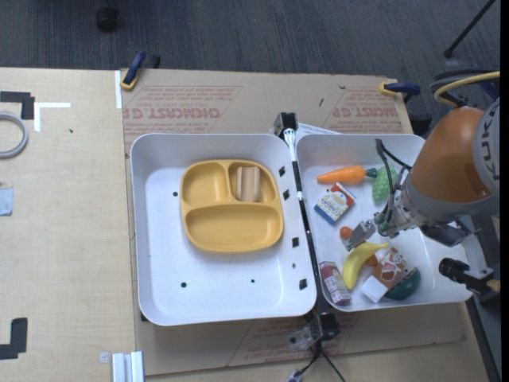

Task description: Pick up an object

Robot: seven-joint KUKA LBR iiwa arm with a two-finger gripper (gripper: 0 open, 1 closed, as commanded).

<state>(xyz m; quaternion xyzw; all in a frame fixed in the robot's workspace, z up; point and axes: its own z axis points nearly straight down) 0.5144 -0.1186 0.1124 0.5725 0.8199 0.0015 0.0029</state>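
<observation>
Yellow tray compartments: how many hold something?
1. The yellow tray in the left bin has a wooden block in its top-right compartment; the top-left and bottom ones look bare.

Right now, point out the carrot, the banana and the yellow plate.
carrot (342,175): camera view, middle of its orange body, right bin.
banana (359,259): camera view, middle of its curve, right bin.
yellow plate (231,228): camera view, bare floor of its large compartment, left bin.

grey arm (477,213) with a broad orange band, black cable.
</observation>
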